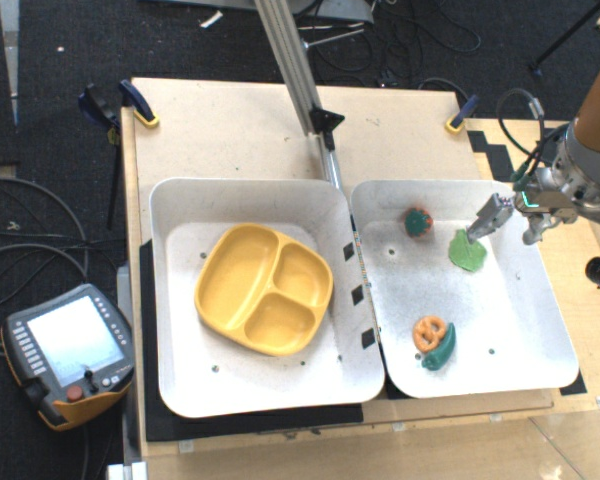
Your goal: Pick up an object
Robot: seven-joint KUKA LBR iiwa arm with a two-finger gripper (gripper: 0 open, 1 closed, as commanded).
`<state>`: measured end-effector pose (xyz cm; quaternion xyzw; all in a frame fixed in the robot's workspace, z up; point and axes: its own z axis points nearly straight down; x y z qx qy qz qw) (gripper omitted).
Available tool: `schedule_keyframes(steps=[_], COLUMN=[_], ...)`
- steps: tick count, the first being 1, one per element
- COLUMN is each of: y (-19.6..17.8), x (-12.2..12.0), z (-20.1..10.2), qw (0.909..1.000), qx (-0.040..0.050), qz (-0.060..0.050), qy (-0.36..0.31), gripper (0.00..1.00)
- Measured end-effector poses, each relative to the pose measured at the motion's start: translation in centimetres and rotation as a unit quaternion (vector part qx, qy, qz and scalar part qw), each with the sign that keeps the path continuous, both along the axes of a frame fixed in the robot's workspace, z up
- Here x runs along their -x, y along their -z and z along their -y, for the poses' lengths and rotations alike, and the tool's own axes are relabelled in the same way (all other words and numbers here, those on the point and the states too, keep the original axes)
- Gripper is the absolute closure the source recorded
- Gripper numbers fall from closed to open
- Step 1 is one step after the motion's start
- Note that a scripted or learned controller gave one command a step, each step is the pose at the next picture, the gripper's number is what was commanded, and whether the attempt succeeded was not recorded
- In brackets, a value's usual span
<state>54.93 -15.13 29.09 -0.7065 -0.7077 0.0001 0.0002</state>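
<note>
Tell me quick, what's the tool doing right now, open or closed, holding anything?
Tool: open, fingers spread, nothing between them; it sits over the right bin, just right of the green piece.

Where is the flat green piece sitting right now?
In the camera view, the flat green piece lies in the right bin, upper middle, just right of the small teal-and-orange toy and directly beneath the gripper.
</note>
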Motion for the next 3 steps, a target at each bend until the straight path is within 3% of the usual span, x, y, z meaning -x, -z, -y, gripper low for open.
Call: schedule_keyframes(steps=[3], y=[17.5], x=[1.3], z=[0.8], qw=[1.0], qx=[-0.0007], qz=[-0.003], qy=[0.001], gripper=[0.0])
